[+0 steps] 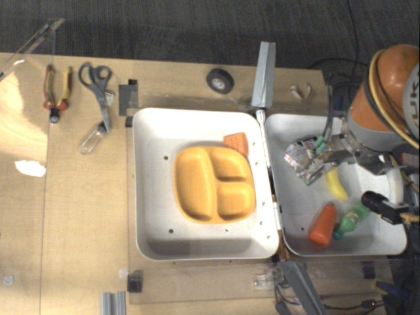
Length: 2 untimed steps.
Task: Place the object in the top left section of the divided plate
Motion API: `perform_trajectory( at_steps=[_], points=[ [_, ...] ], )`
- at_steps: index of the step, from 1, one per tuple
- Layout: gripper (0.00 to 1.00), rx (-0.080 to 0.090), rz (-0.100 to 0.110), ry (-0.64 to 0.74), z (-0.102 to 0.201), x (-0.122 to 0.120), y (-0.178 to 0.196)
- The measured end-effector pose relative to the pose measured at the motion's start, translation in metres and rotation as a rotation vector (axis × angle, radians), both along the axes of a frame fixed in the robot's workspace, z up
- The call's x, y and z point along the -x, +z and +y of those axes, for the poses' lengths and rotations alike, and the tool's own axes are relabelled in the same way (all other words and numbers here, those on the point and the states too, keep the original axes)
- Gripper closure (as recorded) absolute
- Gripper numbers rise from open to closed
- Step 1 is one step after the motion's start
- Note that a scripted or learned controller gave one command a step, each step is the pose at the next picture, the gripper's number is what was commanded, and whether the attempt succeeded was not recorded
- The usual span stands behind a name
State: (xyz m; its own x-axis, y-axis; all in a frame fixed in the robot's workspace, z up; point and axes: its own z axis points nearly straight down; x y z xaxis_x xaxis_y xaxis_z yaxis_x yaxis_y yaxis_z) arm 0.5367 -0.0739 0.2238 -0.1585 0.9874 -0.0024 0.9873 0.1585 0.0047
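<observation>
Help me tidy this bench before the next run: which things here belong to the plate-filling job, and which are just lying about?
Belongs to the job:
yellow divided plate
left bin
right bin
banana
carrot
green bottle
orange block
gripper

Lying about:
scissors
pliers
tape roll

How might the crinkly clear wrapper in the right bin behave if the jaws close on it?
The clear wrapper looks thin and crumpled, so it would probably crush and flop rather than hold shape. Its glossy film may slip. It seems light, so a push would likely slide it toward the yellow item.
</observation>
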Motion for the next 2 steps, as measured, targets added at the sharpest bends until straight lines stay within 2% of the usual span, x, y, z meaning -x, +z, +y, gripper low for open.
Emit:
perform_trajectory(
  at_steps=[1, 2],
  points=[
    [1.0, -0.002, 0.001, 0.082, 0.0614, -0.0187, -0.0392],
    [0.0, -0.002, 0.001, 0.082, 0.0614, -0.0189, -0.039]
  ],
)
